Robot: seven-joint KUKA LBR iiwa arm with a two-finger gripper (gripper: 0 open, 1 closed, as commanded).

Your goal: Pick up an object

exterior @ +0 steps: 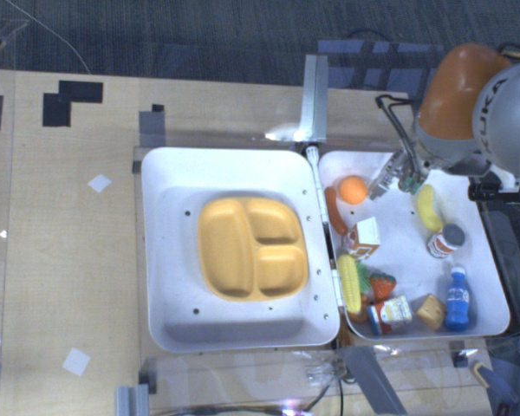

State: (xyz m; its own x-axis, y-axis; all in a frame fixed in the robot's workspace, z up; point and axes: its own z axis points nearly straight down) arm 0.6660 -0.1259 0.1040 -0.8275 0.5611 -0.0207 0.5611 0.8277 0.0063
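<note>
Left bin [169, 258]: it held one thing — a yellow divided tray [251, 248] lying flat at its middle, untouched and apart from the arm.

Right bin [494, 315]: the task's candidates all lay here. A red sausage [333, 208] lay along the left wall at about ten o'clock, with an orange ball [353, 190] just beside it. A small carton [363, 237] stood near the middle and a corn cob [349, 284] lay against the wall at eight o'clock. A strawberry-like toy [381, 285] and a small can [390, 313] clustered at six.

Further right: a yellow banana [428, 207] lay at one o'clock and a capped jar [445, 241] below it. A tan block [430, 311] and a blue bottle [458, 298] sat at five o'clock.

Step in hand: approach, as I judged it. The gripper [393, 180] hung over the bin's twelve o'clock, between the orange ball and the banana, with nothing between its fingers.

Pincer: whether the fingers stood apart or together I could not tell — too small and blurred.

Next move: probably settling on one thing, the ball or the banana being nearest, then lowering squarely over it.

In the way: the bin's back wall was near, and the ball could roll against the sausage.
</note>
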